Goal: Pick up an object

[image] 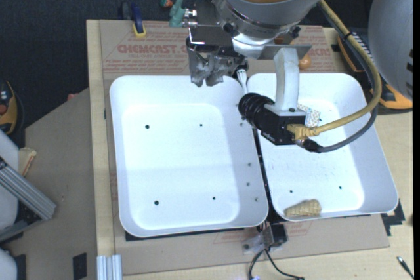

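Grey metal fingers (211, 73) hang over the left bin's (131, 160) back rim; their spread cannot be told and nothing shows between them. Pickable items lie well apart in the right bin (367, 174): a tan lump (303, 208) at the front, a patterned piece (310, 116) beside the arm's black fitting (266, 118).

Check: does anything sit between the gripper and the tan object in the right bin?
Nothing visible blocks it. The gripper hangs over the left bin's far edge; the tan object lies uncovered at the right bin's near edge.
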